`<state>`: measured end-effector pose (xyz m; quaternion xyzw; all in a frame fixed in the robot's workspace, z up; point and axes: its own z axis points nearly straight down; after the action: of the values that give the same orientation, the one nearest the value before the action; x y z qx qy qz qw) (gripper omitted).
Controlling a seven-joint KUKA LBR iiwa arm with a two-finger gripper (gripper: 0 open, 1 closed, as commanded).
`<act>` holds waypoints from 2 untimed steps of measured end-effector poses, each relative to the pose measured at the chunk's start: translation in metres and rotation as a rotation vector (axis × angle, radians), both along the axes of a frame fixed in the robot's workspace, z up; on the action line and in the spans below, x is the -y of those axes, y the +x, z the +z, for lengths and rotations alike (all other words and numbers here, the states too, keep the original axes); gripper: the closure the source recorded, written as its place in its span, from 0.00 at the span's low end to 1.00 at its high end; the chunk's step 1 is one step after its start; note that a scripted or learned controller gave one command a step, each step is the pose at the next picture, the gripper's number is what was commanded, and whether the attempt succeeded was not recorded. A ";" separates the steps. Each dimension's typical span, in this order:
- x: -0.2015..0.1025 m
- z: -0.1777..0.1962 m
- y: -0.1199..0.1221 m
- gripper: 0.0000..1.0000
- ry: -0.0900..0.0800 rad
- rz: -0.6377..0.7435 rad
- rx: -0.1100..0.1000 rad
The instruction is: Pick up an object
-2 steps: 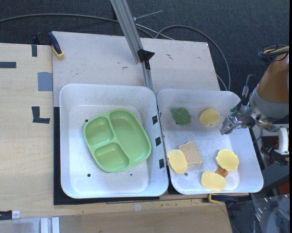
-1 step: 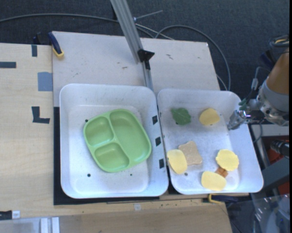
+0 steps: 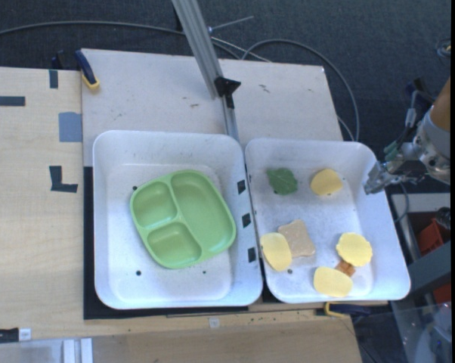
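Camera view has the gripper [image 3: 380,174] at the right bin's [image 3: 386,237] right rim, can't tell its grip; yellow piece [image 3: 326,181] sits nearby to its left, apart

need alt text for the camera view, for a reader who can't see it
Two white bins sit side by side: the left bin holds a green divided plate, the right bin a green lump, a tan slice and four yellow pieces. The claw hovers at its right rim.
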<state>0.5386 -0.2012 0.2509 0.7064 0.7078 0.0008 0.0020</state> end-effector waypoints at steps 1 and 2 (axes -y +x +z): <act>0.000 0.020 0.001 1.00 0.001 0.000 -0.002; -0.046 0.023 0.015 1.00 0.002 0.004 -0.003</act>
<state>0.5536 -0.1556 0.2735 0.7050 0.7092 0.0004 -0.0001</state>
